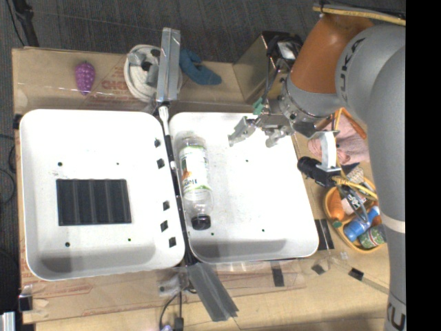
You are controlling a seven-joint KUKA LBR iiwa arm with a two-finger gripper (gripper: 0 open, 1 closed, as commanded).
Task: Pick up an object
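Along right bin's (303, 243) left wall, labelled bottle (193, 179), writing illegible; tool (256, 133) spread, nothing between.

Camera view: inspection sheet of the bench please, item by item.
Surface: bench bearing left bin and right bin, side by side.
Job's things: clear bottle lying along the right bin's left wall, dark cap toward the near edge.
Clutter: dark slatted panel in left bin; purple object, white roll, blue cloth behind the bins; orange bowl of items at right.
Grippers: gripper over the right bin's far edge, fingers open, holding nothing.
Cables: nothing seen.
Surroundings: dark floor.
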